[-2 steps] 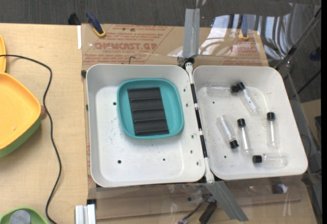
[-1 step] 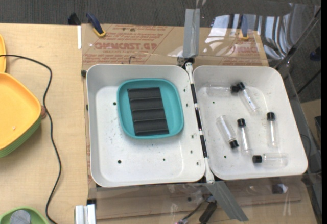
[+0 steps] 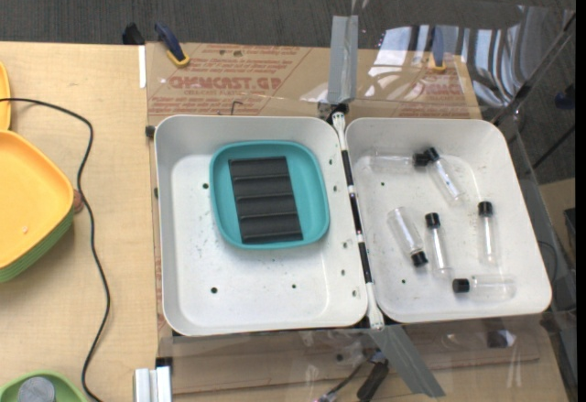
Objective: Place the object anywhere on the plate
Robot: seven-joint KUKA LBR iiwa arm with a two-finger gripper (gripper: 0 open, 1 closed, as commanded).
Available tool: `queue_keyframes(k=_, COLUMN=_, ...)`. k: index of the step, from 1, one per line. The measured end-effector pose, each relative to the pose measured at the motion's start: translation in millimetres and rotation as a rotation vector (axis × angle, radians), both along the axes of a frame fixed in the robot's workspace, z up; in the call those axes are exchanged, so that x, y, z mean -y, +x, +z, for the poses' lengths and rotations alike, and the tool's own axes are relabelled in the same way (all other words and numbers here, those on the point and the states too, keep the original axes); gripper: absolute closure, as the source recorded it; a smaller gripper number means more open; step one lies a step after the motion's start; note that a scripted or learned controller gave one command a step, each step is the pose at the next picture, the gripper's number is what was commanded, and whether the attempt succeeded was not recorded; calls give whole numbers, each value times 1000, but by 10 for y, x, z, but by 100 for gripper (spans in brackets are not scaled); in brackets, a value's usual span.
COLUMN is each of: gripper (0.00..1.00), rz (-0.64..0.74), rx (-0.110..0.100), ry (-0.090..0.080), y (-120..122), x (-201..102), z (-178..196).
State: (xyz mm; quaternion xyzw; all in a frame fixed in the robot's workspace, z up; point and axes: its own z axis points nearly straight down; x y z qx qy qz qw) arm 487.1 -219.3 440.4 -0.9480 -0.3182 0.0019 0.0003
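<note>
I judge my task is not yet begun: the teal plate (image 3: 270, 195) in the left bin (image 3: 183, 235) carries only its dark ribbed insert, the clear vials (image 3: 436, 243) lie in the right bin (image 3: 513, 208), and of my pincer I cannot tell the state.

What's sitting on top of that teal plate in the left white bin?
On the square teal plastic plate lies a dark ribbed rectangular block, roughly centred. The plate's middle underneath the block is covered, so nothing there can be seen. The clear capped vials lie in the right bin.
</note>
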Motion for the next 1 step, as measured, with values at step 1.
queue_keyframes(k=1, gripper=0, rz=-115, rx=-3, ry=0, y=-87, x=7, z=-8)
